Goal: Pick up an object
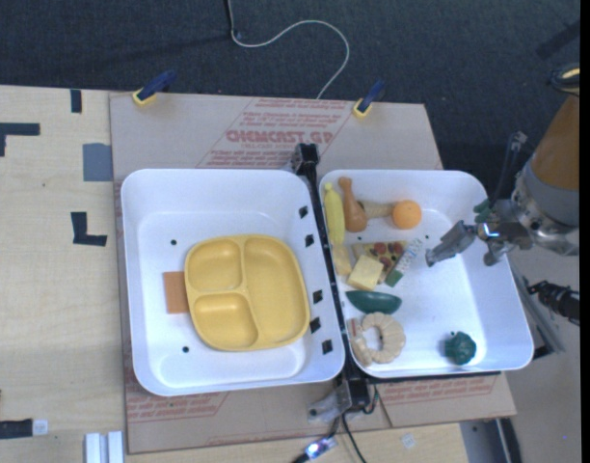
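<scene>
Two white bins sit side by side on the bench. The left bin (pixel 146 258) holds a yellow divided plate (pixel 247 290) and a flat orange card (pixel 175 292) just beside it. The right bin (pixel 502 297) holds the loose objects.

Gripper position: the gripper (pixel 464 242) hangs over the right part of the right bin, reaching in from the right. Its two fingers stand spread apart, one angled down to the left toward the bin floor, the other shorter and nearer the wrist. Nothing lies between them.

Nearest candidate: the cluster of small packets (pixel 377 258) lies to the left of the fingertips, near but apart. Its long axis cannot be told. The orange ball (pixel 406 214) lies up and to the left, round, plain, with free space around it. The dark green ball (pixel 459 347) lies below the fingers, alone near the lower wall.

Other contents: a yellow banana (pixel 334 215), a brown drumstick (pixel 350 201), a green leaf shape (pixel 374 302) and a pale ring (pixel 377 339) sit along the left side, farther from the fingers.

Judgement: the orange ball likely offers the cleanest grasp.
</scene>
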### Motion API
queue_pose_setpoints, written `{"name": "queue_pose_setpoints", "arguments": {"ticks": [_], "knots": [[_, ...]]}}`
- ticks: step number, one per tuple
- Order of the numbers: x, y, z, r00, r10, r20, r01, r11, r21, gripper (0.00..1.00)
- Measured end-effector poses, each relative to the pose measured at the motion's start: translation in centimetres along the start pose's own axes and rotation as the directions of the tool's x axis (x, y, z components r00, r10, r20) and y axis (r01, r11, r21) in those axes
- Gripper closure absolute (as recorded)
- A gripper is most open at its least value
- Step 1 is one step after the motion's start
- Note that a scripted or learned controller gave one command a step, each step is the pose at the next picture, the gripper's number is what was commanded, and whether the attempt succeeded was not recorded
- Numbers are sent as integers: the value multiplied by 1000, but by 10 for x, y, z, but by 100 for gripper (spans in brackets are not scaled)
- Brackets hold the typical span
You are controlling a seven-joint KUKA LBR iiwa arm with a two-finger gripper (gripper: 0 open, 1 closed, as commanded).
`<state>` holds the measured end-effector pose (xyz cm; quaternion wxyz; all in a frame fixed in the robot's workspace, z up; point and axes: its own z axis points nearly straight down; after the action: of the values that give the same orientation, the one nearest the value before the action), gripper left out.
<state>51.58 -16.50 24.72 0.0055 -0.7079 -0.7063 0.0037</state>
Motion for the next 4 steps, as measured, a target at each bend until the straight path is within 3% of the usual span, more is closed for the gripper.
{"name": "queue_pose_setpoints", "arguments": {"ticks": [1, 2, 3, 4], "knots": [[0, 2, -6, 1000, -3, 2, 3, 1000, -11, 0], [-3, 12, 48, 1000, -3, 2, 3, 1000, -8, 0], [1, 5, 95, 1000, -3, 1, 3, 1000, -6, 0], [-1, 5, 156, 1000, -1, 5, 1, 1000, -16, 0]]}}
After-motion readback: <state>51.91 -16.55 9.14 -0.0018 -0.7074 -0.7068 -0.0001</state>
